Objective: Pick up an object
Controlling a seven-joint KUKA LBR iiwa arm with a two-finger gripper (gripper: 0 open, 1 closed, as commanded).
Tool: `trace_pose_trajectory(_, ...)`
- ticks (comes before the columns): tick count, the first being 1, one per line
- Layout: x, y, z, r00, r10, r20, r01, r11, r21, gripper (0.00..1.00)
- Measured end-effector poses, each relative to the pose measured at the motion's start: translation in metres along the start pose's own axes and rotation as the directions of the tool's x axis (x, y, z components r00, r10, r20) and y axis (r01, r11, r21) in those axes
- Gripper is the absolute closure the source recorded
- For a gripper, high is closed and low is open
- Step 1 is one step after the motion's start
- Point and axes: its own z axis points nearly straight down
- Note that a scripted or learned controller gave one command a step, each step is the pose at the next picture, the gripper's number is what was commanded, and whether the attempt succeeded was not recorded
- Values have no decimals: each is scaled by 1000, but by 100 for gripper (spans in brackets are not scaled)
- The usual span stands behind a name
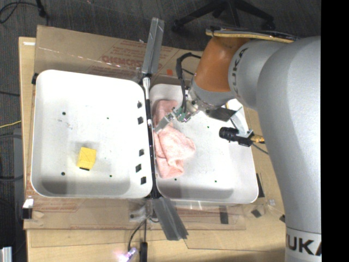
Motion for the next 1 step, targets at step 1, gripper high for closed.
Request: trace_pose_trajectory(1,-9,-3,29,974,228,8,-228,974,5,0)
